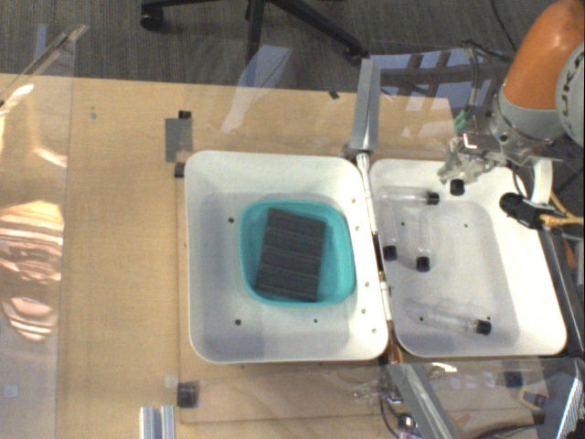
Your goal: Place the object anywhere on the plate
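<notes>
The desk [110, 245] carries two white bins. In the left bin [210, 327] sits a teal plate [251, 263], and a dark ribbed block [292, 254] already lies flat on its middle, so I judge the placing is done. The right bin [530, 327] holds small clear tubes with black caps [452, 320]. The arm [544, 62] is at the far right corner of this bin, with the hand [462, 167] above its rim; open or closed, I cannot tell.

Matt dark ribbed block [292, 253], glossy teal plastic plate [340, 236], smooth white bins [208, 245].
</notes>
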Robot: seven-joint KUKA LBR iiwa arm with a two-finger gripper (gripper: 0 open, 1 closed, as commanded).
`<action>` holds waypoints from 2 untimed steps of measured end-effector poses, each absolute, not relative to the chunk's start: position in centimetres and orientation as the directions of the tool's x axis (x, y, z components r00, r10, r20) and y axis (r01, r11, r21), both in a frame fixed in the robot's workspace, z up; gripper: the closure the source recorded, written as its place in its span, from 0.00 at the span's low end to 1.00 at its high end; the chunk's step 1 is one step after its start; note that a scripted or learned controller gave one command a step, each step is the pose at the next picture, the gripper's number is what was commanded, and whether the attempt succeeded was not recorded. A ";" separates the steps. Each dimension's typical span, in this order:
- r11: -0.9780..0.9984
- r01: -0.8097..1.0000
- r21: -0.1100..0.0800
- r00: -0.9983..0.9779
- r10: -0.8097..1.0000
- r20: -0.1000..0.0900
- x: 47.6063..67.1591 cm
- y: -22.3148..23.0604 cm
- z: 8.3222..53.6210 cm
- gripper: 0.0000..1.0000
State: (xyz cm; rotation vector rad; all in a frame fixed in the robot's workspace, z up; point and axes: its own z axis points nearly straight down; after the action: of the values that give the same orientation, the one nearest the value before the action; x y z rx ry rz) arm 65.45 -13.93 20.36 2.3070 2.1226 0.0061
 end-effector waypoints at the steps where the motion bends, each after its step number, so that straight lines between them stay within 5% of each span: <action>1: 0.024 0.999 0.035 -0.024 1.000 -0.010 61.7 -11.0 11.9 1.00; 2: 0.156 0.988 0.007 -0.156 0.988 0.000 52.9 -2.4 18.6 1.00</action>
State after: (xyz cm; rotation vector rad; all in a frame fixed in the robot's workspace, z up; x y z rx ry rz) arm 52.93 -2.43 18.60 2.0377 2.3844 0.0084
